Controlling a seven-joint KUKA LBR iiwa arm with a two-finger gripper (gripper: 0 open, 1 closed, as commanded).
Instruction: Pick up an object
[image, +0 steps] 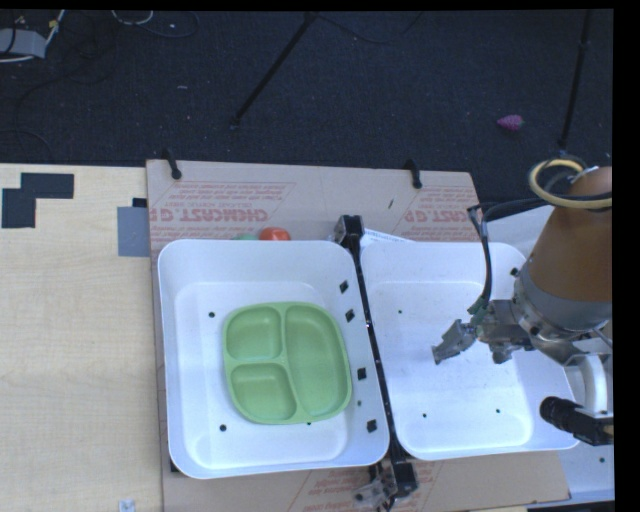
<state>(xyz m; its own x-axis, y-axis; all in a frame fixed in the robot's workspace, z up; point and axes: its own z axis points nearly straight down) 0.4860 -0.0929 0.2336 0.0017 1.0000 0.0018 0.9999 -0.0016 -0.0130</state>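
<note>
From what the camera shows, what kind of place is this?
Probably a robotics lab test bench: two white bins clamped side by side on cardboard, a robot arm reaching in, and loose cables on dark carpet.

Position: the single camera is being held fixed above the tabletop (70, 330).
Direction: the scene is being viewed downward at a slant, with dark floor (300, 80) being taken in along the top.
Nearness: both white bins, the left bin (190, 300) and the right bin (450, 300), are being framed whole from moderate height.
Arm side: the arm (575, 250) is being seen entering from the right edge.
</note>
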